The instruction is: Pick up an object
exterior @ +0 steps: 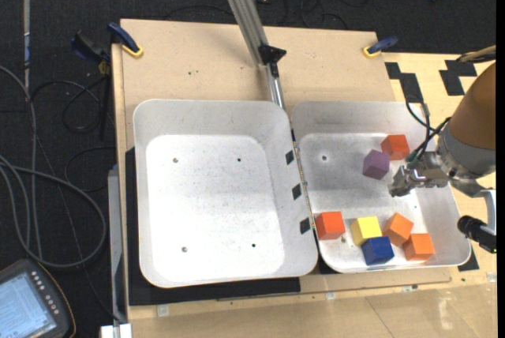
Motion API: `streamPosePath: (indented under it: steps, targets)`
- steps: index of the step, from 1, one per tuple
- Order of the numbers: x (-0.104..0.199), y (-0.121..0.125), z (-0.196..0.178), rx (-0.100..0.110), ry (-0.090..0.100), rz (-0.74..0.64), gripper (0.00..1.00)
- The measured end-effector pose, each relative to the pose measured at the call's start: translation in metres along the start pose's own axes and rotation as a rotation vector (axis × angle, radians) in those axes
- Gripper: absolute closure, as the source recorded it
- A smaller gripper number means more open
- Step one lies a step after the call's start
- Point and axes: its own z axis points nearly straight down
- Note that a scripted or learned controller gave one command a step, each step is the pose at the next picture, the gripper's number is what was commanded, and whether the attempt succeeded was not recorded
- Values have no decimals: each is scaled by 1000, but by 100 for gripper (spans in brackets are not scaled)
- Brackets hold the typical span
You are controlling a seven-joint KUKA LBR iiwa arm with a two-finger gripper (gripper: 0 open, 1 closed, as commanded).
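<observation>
Blocky blue cube (pixel 378 250) sits below the pincer (pixel 400 183), whose state I cannot tell.

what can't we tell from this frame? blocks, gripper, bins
- Gripper, camera view: too small and dark to read against the right bin; whether it touches the purple block beside it is unclear.
- Arm, camera view: cut off by the right edge.
- Blue block: tight against the yellow block; contact cannot be settled.
- Orange blocks near the bin's lower right: faces blur together.
</observation>
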Motion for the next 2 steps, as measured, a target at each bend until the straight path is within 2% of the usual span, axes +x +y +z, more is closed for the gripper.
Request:
streamPosePath:
  steps: [2]
  targets:
    - [4,13,-108,-3,-1,-4,100]
